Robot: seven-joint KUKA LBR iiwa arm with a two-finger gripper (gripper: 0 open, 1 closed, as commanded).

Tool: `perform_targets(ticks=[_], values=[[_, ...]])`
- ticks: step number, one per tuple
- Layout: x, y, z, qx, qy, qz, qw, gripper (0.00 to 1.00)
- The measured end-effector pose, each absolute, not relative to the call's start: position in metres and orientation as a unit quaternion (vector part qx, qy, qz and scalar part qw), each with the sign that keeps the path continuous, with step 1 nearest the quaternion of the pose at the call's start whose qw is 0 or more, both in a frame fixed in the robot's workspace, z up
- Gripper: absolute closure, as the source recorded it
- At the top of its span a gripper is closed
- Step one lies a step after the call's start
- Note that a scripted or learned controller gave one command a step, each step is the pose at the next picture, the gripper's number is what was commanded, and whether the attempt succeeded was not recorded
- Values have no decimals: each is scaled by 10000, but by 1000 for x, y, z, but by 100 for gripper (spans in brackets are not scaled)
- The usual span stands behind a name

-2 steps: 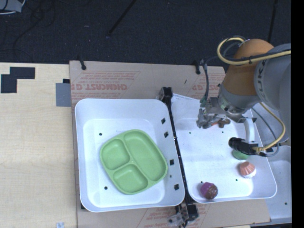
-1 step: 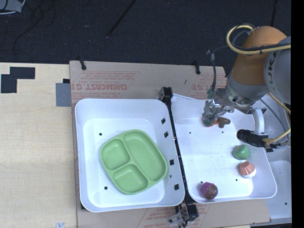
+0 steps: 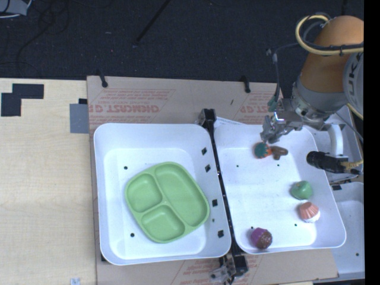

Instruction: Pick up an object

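Observation:
My gripper (image 3: 272, 130) hangs over the far part of the right bin (image 3: 279, 186), just above and slightly right of a small teal and brown toy (image 3: 266, 151) that lies on the bin floor. Nothing shows held in the gripper. Further toward the front right lie a green lump (image 3: 301, 190) and a pink and white cupcake-like piece (image 3: 308, 211). A dark magenta ball (image 3: 260, 237) rests at the bin's near edge.
The left bin (image 3: 113, 159) holds a light green divided plate (image 3: 166, 202). A black divider rail (image 3: 217, 183) runs between the two bins. The arm's orange band (image 3: 332, 52) looms over the right bin's far right corner.

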State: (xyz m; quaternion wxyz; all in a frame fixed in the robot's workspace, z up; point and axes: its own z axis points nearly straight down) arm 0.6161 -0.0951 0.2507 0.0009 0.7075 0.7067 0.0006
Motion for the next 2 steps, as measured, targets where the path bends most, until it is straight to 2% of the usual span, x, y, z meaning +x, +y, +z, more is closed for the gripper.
perform_targets(ticks=[1,2], values=[[595,-47,236,7060,7082,-11,-27,100],[587,-4,231,7060,7082,-14,-22,100]])
